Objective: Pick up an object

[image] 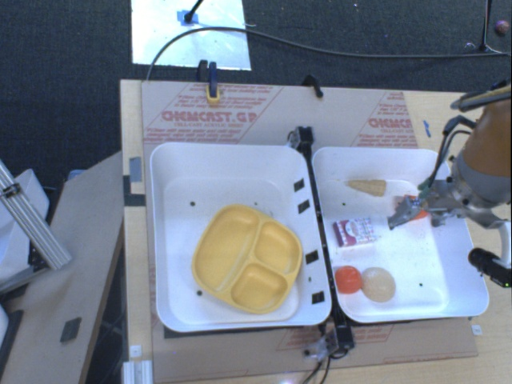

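Approach step. Using the right bin as landmark: tomato and pale ball at its near edge, red-white packet mid-bin, my tool low just beyond, finger state unclear. Cone farthest. Next: settle over one object, likely the packet.

This looks like a robotics lab. A plywood bench wears a protective sheet printed with an acrylic maker's name, two white bins are clipped together on it, cables trail over dark carpet, and an aluminium rail leans at the left.
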`<state>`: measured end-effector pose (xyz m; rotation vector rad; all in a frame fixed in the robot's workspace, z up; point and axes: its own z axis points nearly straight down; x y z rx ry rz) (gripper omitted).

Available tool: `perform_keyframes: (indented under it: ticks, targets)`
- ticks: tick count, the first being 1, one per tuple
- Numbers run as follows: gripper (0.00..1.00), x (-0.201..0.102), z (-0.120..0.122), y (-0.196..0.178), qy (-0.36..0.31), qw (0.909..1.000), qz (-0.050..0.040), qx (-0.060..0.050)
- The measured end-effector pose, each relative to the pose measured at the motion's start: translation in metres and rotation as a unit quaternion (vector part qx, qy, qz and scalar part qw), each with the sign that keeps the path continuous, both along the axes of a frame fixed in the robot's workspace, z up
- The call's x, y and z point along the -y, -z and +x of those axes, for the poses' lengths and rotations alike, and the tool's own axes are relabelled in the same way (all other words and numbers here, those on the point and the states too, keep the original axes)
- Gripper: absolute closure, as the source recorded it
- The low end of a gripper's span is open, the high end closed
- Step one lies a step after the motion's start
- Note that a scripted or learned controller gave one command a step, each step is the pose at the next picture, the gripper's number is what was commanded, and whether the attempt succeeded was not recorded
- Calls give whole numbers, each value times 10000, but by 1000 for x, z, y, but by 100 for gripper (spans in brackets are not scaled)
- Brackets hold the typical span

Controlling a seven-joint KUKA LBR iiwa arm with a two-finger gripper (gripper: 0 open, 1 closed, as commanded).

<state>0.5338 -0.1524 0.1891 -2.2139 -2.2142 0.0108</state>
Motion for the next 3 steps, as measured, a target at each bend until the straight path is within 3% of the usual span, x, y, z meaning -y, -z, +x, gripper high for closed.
perform_keyframes:
  ticks: [1,3]
  targets:
    - [0,0,3,-7,-17,10000,-14,69]
    - [0,8,9,99,-3,10000,-4,72]
